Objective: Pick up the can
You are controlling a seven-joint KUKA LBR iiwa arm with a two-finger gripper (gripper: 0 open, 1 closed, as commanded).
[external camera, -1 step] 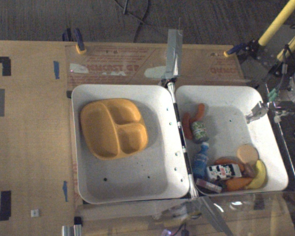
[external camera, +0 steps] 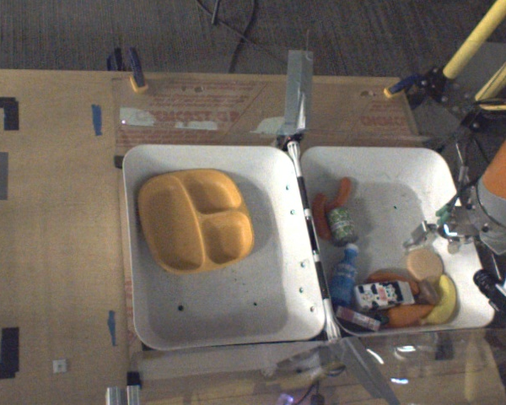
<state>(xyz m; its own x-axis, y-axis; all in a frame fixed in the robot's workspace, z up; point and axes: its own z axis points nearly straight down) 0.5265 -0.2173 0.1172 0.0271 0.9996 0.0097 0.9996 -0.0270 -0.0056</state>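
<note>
One green can [external camera: 342, 224], right bin: likely light, rigid, slippery; take across round sides. Pincer [external camera: 423, 235] state: cannot tell.

A dark green can [external camera: 341, 224], an orange-yellow divided plate [external camera: 196, 219], a blue bottle [external camera: 345, 272], a yellow banana [external camera: 444, 301], white bins [external camera: 236, 327], a tan surface [external camera: 51, 251].
</note>
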